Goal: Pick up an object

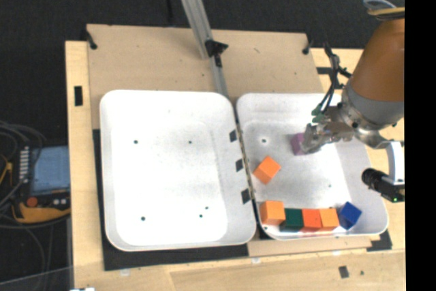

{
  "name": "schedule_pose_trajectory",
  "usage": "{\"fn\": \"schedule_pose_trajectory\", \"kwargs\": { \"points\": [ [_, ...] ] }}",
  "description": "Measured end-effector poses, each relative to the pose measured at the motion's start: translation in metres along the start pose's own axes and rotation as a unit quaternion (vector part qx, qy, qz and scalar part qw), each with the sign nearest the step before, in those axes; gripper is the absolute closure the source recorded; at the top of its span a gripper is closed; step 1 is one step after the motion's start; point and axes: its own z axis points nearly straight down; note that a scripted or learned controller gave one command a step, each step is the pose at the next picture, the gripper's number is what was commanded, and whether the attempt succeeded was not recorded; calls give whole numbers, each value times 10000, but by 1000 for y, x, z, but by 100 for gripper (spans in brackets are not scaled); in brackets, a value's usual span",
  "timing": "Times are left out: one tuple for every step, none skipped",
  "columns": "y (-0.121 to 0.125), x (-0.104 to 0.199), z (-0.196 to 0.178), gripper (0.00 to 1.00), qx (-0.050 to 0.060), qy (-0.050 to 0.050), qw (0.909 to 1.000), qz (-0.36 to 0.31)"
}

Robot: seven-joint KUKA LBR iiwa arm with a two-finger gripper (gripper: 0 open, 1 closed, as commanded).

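Note:
My gripper (312,141) is down in the right bin (286,109), near its middle. A small purple block (298,144) lies right at the gripper's left side, partly covered by it. An orange cube (267,170) sits tilted to the lower left of the gripper, apart from it. Along the bin's front wall stands a row of blocks: an orange one (273,212), a green one (293,219), two more orange ones (312,218), and a blue one (349,214) at the right end.
The left bin (170,167) lies beside the right one, with black clips (238,163) between them. A metal strut (194,3) slants over the back of the bench. Cables and a blue device (48,170) lie off the bench to the left.

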Motion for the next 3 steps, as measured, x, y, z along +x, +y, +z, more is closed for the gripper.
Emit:
{"fn": "schedule_pose_trajectory", "kwargs": {
  "points": [
    [10,51,14,100,13,5,10000,1],
    [11,99,23,100,12,5,10000,1],
    [25,144,25,100,0,6,10000,-4]
  ]
}}
